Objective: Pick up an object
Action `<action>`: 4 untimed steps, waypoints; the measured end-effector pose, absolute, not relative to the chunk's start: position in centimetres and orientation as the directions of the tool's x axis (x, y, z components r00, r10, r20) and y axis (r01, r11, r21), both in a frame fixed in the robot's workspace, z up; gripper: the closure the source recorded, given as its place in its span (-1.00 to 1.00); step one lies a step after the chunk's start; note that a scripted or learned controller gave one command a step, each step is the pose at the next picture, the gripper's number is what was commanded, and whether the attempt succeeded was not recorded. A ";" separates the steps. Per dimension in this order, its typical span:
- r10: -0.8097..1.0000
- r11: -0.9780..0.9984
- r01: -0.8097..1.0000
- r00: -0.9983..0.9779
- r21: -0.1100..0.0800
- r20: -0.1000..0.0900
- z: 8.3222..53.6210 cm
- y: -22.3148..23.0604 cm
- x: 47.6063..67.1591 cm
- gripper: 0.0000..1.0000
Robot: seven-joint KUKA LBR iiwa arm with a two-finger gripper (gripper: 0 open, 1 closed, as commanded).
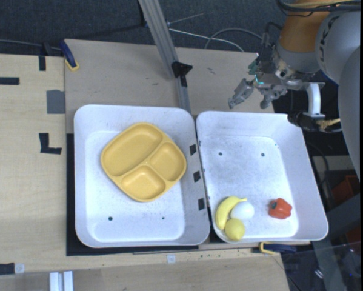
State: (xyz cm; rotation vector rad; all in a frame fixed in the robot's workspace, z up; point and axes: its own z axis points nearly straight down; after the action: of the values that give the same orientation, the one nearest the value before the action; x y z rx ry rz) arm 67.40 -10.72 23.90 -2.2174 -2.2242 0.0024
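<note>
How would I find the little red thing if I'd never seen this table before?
Look at the right white bin, the one without the yellow divided plate. Go to its near right corner, where a small red pepper-like toy sits alone. It's the only red thing, standing apart from the banana, white egg and lemon clustered to its left.

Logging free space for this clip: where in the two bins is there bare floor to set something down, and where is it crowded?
Right bin: bare floor from its far wall down to the banana. Its near edge is crowded: banana, white egg, lemon bunched together, red pepper apart. Left bin: bare strip nearer than the yellow tray.
</note>
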 end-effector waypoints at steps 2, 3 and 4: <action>1.000 0.003 1.000 -0.003 -0.007 -0.001 17.6 -10.1 66.9 -1.00; 1.000 0.003 1.000 -0.003 -0.008 0.000 11.2 -9.5 66.8 -1.00; 1.000 0.004 1.000 -0.004 -0.007 -0.002 8.7 -9.4 66.7 -1.00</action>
State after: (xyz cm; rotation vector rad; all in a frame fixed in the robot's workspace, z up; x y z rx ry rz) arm 66.74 -9.42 8.71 -2.2145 -2.2235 0.0100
